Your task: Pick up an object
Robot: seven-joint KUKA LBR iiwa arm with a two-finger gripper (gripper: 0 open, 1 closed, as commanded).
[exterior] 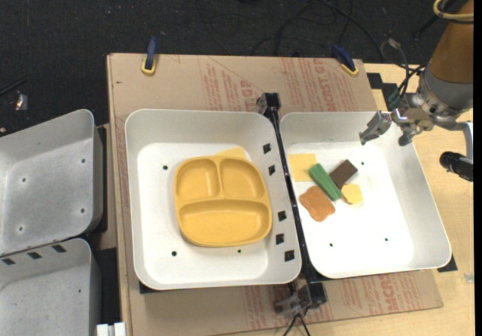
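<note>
In the right bin (pixel 407 236) lie several small items close together: a pale yellow flat square (pixel 302 165), a green bar (pixel 324 181), a dark brown block (pixel 344 172), a small yellow piece (pixel 352 194) and an orange-brown oval piece (pixel 317 204). My gripper (pixel 390 131) hangs above the bin's far right corner, up and to the right of the items, well apart from them. Its fingers are spread open with nothing between them.
The left bin (pixel 151 252) holds a yellow compartment tray (pixel 223 201). A black divider (pixel 282 176) runs between the bins. Both sit on a cardboard-covered bench (pixel 226 78) with clamps at the back edge. Grey metal trays (pixel 45 176) lie at the far left.
</note>
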